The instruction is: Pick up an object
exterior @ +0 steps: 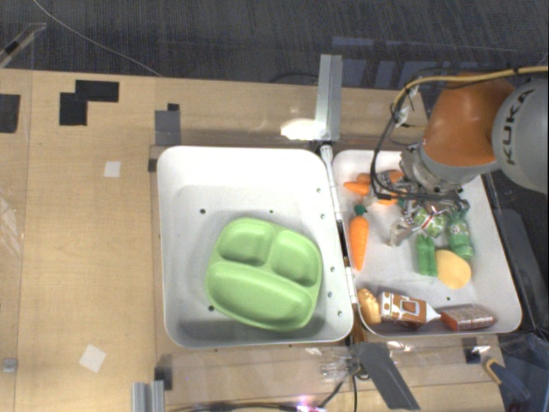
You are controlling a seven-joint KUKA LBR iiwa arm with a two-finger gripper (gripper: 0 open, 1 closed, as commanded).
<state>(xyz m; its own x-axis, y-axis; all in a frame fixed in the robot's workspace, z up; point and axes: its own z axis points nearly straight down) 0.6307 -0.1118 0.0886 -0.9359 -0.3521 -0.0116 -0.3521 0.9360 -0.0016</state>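
The claw (426, 215) hangs low in the right-hand white bin (506, 269), tucked beneath the grey arm's orange wrist band (459, 127), and from up here I cannot tell whether it is spread, closed or gripping anything, because the wrist and a tangle of black cables (390, 157) cover most of it. Just under its tip sits a cluster of green plastic bottle-like pieces (426, 256), with a second green piece (461, 239) beside them; their tops blur into the claw's metal, so I cannot say if they touch. A yellow lemon-shaped toy (454, 269) lies against those green pieces on the near side. To the left, a whole orange toy carrot with a green top (358, 239) lies lengthwise along the bin's inner wall, and a smaller orange piece (358, 186) sits farther back, partly hidden by the cables. Along the near edge are a brown and white bottle lying on its side (401, 309) and a dark red rectangular packet (467, 318). The left-hand white bin (184, 196) holds 1 light green plastic plate with 3 compartments (264, 273), well apart from the arm.
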